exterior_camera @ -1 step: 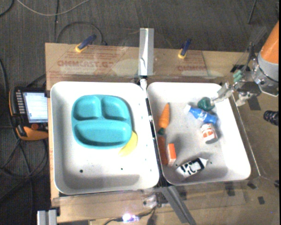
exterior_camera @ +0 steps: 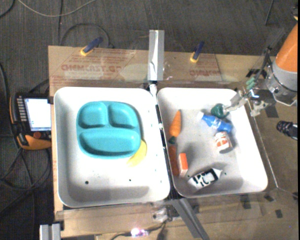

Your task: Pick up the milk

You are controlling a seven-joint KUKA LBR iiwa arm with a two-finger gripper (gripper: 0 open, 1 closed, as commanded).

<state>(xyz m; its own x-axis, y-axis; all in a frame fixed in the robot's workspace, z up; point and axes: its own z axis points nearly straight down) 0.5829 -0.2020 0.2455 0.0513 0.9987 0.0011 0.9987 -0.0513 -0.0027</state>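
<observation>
Right bin (exterior_camera: 250,149): black-and-white milk carton (exterior_camera: 206,177).

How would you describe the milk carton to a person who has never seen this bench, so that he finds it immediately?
Look at the right bin of the two white bins. Go to its front edge, the one nearest the camera: the milk carton lies there on its side, next to a small orange block. It is the only white item with black patches; its neighbours are orange, blue or red.
</observation>
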